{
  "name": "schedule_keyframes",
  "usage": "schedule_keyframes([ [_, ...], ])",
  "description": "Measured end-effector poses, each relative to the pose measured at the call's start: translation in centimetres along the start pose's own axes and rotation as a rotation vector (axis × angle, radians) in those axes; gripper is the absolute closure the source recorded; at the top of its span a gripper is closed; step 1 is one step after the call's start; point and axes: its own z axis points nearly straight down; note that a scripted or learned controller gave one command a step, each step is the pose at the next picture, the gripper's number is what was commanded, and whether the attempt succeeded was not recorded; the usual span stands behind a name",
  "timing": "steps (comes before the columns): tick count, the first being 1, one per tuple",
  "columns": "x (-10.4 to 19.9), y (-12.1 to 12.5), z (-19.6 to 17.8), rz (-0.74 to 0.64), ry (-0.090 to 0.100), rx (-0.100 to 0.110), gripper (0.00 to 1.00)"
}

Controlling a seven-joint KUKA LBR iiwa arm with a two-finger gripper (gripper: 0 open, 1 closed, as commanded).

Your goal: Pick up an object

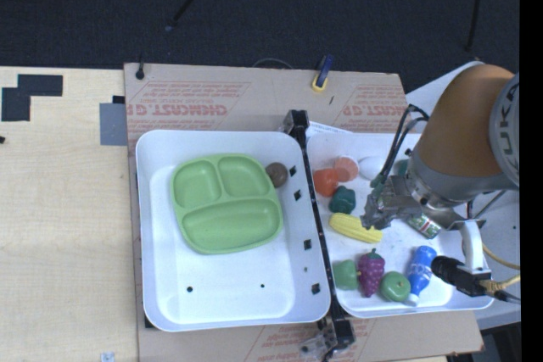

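As you scan from the left, the left bin carries a green divided plate and a brown ball, untouched. In the right bin the yellow corn lies flat, and the gripper hangs just over its right end. You cannot tell its opening; nothing looks lifted, so the pick remains to be done.
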Motion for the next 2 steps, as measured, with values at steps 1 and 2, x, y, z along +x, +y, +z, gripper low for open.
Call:
schedule_keyframes([
  [1, 4.31, -1.94, -1.17, -0.001, 0.001, -0.001, 1.0],
  [2, 3.6, -1.68, -0.28, 0.005, -0.002, 0.0, 1.0],
])
